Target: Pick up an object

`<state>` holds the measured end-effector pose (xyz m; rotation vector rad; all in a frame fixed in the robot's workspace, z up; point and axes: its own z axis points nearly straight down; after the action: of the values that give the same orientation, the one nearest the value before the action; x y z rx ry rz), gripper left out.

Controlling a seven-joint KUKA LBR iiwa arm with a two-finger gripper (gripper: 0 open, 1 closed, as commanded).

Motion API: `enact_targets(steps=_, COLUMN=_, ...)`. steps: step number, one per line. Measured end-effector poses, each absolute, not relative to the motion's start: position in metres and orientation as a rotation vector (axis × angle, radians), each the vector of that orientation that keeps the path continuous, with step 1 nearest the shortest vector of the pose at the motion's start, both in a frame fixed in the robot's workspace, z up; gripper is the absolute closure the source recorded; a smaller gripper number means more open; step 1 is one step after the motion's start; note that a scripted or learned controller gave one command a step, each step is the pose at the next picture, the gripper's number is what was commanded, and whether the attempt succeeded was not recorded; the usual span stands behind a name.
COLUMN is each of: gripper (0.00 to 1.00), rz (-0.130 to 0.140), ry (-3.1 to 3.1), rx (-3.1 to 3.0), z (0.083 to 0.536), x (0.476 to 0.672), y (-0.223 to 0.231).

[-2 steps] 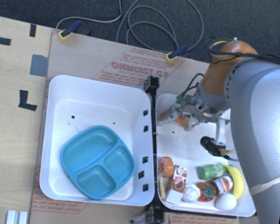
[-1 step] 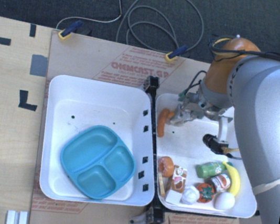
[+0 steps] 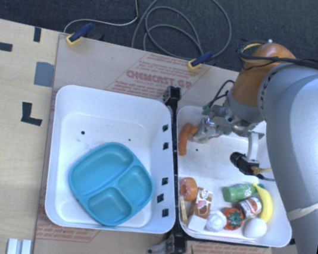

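I see the claw [image 3: 205,130] low in the right bin [image 3: 219,163], near its far left corner, just beside the orange sausage-shaped toy [image 3: 184,138] lying along the left wall; whether the claw is open or closed I cannot tell. I judge the toy light, smooth, possibly slippery plastic, best gripped across its narrow middle.

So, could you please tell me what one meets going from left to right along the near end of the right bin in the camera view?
Donut → small carton → white crumpled piece → tomato → white egg.
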<state>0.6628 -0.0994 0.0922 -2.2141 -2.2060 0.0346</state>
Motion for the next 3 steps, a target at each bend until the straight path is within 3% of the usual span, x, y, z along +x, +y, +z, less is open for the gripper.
enact_targets(steps=1, gripper=0.00, rz=0.001, ry=-2.214, rx=-2.228, z=0.087, x=0.541, y=-0.136)
enact_targets(steps=2, gripper=0.00, rz=-0.004, ry=-2.228, rx=-2.218, z=0.100, x=0.600, y=-0.105)
enact_targets(steps=3, gripper=0.00, rz=-0.002, ry=-2.226, rx=-2.229, z=0.121, x=0.663, y=-0.181)
